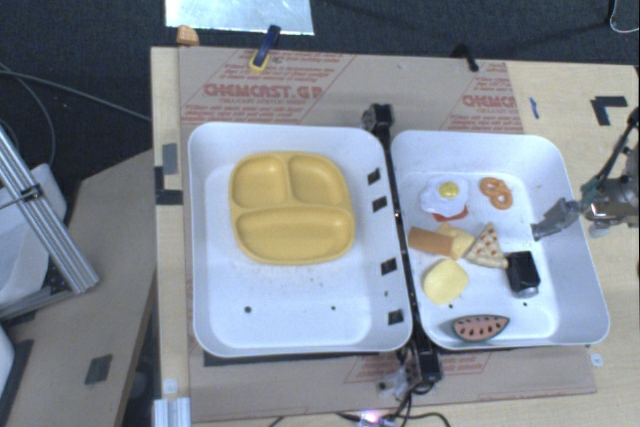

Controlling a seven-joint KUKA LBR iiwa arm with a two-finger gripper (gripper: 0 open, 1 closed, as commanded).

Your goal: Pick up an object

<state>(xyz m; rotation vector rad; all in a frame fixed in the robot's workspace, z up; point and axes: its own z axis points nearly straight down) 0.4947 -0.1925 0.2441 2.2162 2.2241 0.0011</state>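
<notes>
From my station I see the end effector [553, 219] coming in over the right rim of the right bin [575, 177], hanging just inside the wall. I cannot tell from this slanted overhead view whether it is released or clenched; nothing shows between its tips. The grey arm [612, 197] behind it runs off to the right.

The toy food lies to the left of and below the end effector, all inside the right bin. Nearest is a small black block [523, 272], just below and slightly left of it. Further left, a pizza slice [488, 248] touches a yellow-and-tan cheese wedge [440, 241]. Above those, a fried egg [445, 197] sits near the bin's left wall, with a small orange pretzel [495, 193] beside it, between the egg and the end effector. Below the cheese is a pale yellow round piece [445, 281], and lower still, near the bin's front rim, a watermelon slice [480, 326]. None of these pieces touches the end effector.

Well away to the left, across the divider, the left bin [215, 305] carries a yellow divided plate [292, 208] with three compartments, set toward its far half. Both bins rest on a cardboard sheet [330, 85] printed with red lettering that covers the bench [120, 215].
</notes>
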